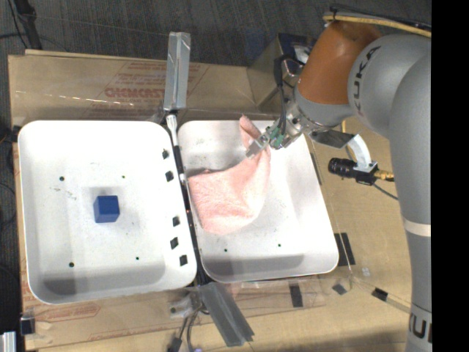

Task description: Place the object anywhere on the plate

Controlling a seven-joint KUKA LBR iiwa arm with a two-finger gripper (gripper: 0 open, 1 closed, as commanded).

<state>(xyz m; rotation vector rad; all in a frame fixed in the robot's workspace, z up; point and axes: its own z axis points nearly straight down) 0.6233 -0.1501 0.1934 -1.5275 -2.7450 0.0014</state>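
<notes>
Cardboard sheeting (88, 86) covers the bench under two shallow white bins, dark floor beyond the far edge. Left bin (44, 160) holds one small blue cube (106, 208), sitting left of centre, apart from everything else. Right bin (308, 233) holds one pink cloth (229, 195).

I read the gripper (270, 139) as pinched on the cloth: its far-right corner is drawn up into a peak right at the fingertips, and the rest drapes down and left, the bulk lying on the bin floor near the divider. So fingers narrow, closed on fabric at that corner, as far as I can see from this slant. Wrist with the orange band (330, 64) sits over the far right corner of the right bin.

Step in hand, my call: the lift of the cloth, grip made, most of it not yet off the floor. I see no plate as such; I take one of the white bins as the target, likely the left one, but can't confirm.

Next move calls for raising high enough that the trailing cloth clears the divider (176, 189) between bins, then carrying left and releasing. Limp fabric, one-corner hold, may slip or drag.

Count: bins two, cloth one, cube one, arm one, gripper one.
</notes>
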